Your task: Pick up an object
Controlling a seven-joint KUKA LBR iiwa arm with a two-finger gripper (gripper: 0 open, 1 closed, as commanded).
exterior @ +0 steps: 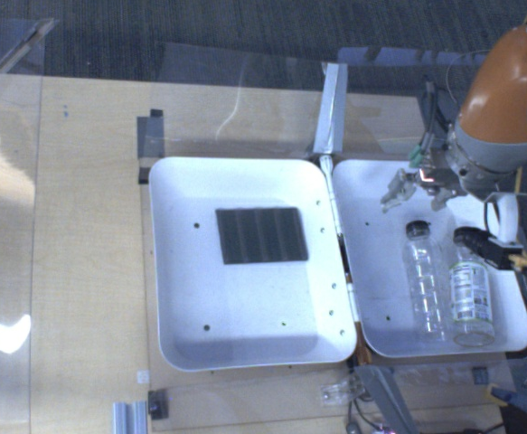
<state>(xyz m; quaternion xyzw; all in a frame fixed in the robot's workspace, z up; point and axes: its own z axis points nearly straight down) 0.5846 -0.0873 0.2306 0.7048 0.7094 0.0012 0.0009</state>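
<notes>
Gripper (415, 197) hangs over the far part of the right bin (368, 269) in the camera view. Its two fingers are spread apart with nothing between them. You have no object in hand yet.

Nearest candidates are the two bottles lying in that same bin, on the near side of the gripper. The clear bottle (423, 283) lies lengthwise with its dark cap towards the gripper. The labelled bottle (470, 298) lies just beside it, towards the bin's right wall.

Handling, as judged:
- Both look like empty thin plastic, so expect them to be light, smooth and inclined to roll or squirt out of a pinch.
- The walls will probably give under pressure.
- Take hold across the body of the clear bottle near its middle, with the fingers set square to its length. The cap end is stiffer but narrower.

The ribbed mat (261, 235) lies flat in the middle of the left bin (183, 319). It is dark and low, offers little edge to grip, and is a poor choice.

Count:
- two bins
- two bottles
- one mat
</notes>
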